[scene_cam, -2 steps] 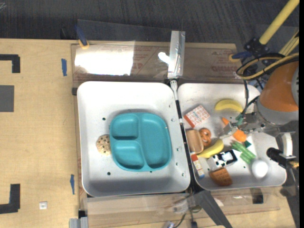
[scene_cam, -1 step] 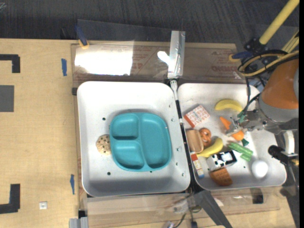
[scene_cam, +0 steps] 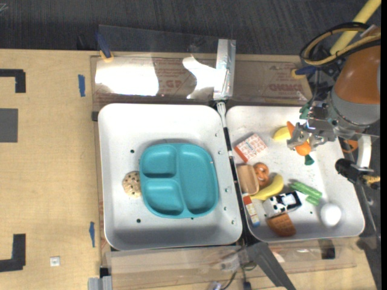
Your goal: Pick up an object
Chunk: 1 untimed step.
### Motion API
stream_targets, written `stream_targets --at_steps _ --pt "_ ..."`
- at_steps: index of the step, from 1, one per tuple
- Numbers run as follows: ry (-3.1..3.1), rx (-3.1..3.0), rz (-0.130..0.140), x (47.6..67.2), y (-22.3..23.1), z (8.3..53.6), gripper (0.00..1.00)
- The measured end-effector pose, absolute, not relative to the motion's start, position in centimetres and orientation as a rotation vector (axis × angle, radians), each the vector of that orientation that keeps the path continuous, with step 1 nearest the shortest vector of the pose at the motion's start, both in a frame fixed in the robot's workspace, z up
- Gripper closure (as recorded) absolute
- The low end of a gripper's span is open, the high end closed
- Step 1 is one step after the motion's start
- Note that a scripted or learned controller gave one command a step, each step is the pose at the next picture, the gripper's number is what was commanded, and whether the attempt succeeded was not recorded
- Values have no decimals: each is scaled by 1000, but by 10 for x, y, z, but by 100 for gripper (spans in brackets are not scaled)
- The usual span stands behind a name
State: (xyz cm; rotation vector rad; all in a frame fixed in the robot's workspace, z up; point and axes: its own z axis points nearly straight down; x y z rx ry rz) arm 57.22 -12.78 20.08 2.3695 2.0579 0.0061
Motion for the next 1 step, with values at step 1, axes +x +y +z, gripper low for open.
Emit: stream_targets --at_steps 1 --pt "2165 2274 -1 582 -139 197 100"
